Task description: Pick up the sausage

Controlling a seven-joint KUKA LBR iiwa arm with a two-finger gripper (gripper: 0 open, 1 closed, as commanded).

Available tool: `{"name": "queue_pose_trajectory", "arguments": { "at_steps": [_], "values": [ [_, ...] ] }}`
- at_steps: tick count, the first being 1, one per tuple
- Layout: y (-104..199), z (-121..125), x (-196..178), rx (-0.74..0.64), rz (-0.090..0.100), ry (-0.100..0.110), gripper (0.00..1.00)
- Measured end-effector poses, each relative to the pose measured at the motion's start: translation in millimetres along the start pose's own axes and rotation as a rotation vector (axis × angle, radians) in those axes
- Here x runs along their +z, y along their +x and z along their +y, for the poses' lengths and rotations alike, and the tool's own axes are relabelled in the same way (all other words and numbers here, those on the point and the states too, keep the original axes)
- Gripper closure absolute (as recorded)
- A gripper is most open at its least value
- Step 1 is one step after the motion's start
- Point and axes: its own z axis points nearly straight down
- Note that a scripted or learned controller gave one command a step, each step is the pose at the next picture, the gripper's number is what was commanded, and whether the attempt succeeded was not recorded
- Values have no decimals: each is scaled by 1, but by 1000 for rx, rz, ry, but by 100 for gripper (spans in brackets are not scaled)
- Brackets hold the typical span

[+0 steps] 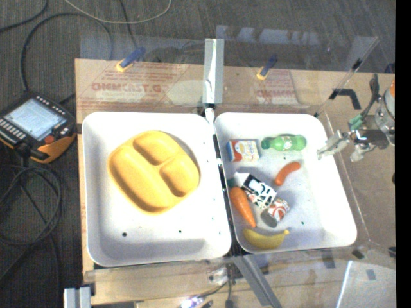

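Camera view, from above and at a slant: the claw [359, 136] hangs over the right rim of the right bin [334, 223], carrying nothing; whether it is spread or pressed together cannot be told at this size. The sausage [288, 171] lies on the bin floor to the claw's left and somewhat nearer the viewer, well apart from it, so the coming move would seem to be a reach leftward and down into the bin.

Long axis of the sausage: diagonal, its upper end pointing up-right, roughly toward the claw, its lower end pointing down-left toward the black-and-white carton [259, 190]. A grip across the short axis would probably suit this lie.

Neighbours, reckoned from the claw:
- green bottle [283, 144], directly left, just above the sausage and near it;
- red-and-white carton [243, 150], farther left;
- carrot [243, 206] and banana [266, 237], far down-left.

The sausage touches none of them, and bare floor lies on its claw side. The yellow divided plate [154, 170] sits in the left bin [96, 236], across the bench [87, 88].
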Motion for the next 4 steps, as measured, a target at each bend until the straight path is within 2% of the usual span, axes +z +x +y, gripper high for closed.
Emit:
{"name": "queue_pose_trajectory", "arguments": {
  "at_steps": [1, 2, 3, 4],
  "values": [
    [13, -51, 124, 359, 0, 2, 0],
    [27, -47, 185, 625, 0, -13, 0],
    [48, -11, 116, 970, -4, 1, 0],
    [67, -51, 101, 1289, -3, 3, 0]
  ]
}}
